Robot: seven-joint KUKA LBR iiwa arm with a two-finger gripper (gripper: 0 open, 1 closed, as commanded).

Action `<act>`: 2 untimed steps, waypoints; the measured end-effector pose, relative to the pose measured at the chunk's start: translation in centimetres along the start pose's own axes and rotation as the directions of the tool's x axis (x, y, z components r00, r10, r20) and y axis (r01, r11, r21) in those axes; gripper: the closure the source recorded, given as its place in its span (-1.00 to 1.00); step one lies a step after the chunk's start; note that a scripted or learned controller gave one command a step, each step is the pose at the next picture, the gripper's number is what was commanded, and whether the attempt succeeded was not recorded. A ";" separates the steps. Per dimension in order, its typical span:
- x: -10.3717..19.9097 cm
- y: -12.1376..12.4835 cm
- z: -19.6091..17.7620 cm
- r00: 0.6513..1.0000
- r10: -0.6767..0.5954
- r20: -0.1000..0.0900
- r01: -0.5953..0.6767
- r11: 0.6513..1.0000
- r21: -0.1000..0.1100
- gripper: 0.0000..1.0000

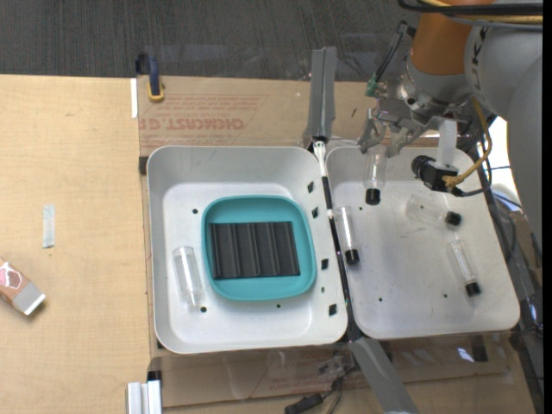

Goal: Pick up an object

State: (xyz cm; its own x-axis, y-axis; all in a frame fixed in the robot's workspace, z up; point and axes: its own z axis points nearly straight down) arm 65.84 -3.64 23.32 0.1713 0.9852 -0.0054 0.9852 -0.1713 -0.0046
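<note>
Camera view: jaws (377, 147) appearing to be gripping a capped tube (373, 179) over the right bin (509, 304); lifting clear seemingly coming next.

From my station, both bins look like smooth white plastic: the left bin (168, 231) and the right bin (414, 309) share a soft sheen. In the left one I see a teal tray (257, 210), matt plastic, with a dark ribbed insert (254, 248). The tubes are clear, glassy plastic with black caps; one (186, 274) lies beside the tray, another (461, 266) in the right bin. The bench (69, 162) reads as matt, pale wood-like board. The arm's orange band (448, 15) looks glossy above grey matt casing.
</note>
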 end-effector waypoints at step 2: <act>-5.3 0.9 -0.7 0.994 0.106 -0.003 -0.106 0.994 -0.002 1.00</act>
State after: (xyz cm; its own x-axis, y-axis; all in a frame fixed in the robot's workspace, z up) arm 65.86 -9.04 24.03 0.2751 0.9614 -0.0026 0.9614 -0.2751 -0.0018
